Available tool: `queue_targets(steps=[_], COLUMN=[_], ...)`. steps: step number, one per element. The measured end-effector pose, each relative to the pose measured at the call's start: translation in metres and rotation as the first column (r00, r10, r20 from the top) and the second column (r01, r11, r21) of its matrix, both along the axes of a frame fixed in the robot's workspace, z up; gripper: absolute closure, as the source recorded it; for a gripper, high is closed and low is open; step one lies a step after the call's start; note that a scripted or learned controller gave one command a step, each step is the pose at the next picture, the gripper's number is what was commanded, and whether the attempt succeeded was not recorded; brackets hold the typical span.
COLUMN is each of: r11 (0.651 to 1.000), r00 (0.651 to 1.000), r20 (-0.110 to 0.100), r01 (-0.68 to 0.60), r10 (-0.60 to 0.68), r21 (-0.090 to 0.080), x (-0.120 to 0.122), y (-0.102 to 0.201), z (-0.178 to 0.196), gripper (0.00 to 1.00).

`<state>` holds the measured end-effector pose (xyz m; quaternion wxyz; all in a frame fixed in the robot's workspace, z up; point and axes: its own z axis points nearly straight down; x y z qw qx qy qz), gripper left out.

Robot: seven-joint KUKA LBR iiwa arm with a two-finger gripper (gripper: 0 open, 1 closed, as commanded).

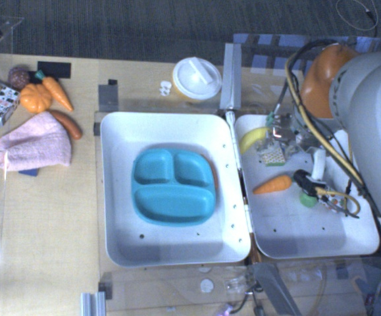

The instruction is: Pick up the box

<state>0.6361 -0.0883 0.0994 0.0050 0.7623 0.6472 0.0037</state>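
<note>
A small speckled grey box [272,154] lies in the right bin [322,242], near its back left corner. My gripper [279,131] hangs right over the box's far edge, close to it or touching it; the wrist hides the contact. The arm reaches in from the upper right, its orange band [323,78] above the wrist.
A yellow banana [253,137] lies left of the box, an orange carrot [273,185] in front of it, and a small green piece [308,200] to the right. The left bin [118,229] holds a blue divided tray [174,185]. A white lid [197,78], pink cloth [32,145] and toy vegetables [42,96] sit outside.
</note>
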Motion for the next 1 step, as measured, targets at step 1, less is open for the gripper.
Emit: queue_targets(steps=[1], r11=[0.988], r00=[0.988], r20=[-0.007], r01=[-0.152], r10=[0.152], r21=[0.001], x=[-0.0122], y=[-0.0031], z=[0.1276], gripper=[1.0])
